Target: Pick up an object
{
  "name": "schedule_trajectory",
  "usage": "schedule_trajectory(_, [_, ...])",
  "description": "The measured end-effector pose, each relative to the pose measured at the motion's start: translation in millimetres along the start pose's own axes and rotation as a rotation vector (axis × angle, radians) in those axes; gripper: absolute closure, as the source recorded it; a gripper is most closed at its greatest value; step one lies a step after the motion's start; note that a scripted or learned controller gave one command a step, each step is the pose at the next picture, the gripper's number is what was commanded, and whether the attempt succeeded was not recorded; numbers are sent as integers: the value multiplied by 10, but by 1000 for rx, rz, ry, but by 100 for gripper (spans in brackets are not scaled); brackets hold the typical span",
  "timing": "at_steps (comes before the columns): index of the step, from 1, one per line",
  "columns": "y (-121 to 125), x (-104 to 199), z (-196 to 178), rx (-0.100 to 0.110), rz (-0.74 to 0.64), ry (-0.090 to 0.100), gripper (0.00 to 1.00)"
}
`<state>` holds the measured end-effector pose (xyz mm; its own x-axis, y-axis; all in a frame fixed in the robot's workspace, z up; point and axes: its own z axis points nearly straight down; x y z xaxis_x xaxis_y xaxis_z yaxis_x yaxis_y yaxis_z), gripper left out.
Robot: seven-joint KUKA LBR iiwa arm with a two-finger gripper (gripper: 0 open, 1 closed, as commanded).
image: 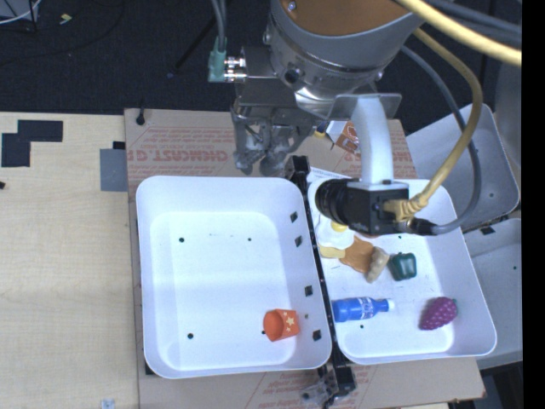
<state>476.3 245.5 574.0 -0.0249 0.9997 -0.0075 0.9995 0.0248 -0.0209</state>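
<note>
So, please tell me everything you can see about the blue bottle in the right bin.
The blue bottle is small and looks like plastic, with a white cap and a pale label mark on its body. It lies on its side on the right bin floor, cap toward the purple grapes, base near the divider between the bins. Nothing touches it.

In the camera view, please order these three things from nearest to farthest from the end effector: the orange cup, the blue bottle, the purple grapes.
The end effector is above the far rim of the left bin.
1. Orange cup, left bin, near right corner.
2. Blue bottle, right bin, near its left wall; close to the cup's distance, so this ranking is uncertain.
3. Purple grapes, right bin, near right corner.
</note>
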Motion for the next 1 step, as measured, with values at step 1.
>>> schedule_trajectory(1, [-2, -14, 395, -13, 17, 3, 100])
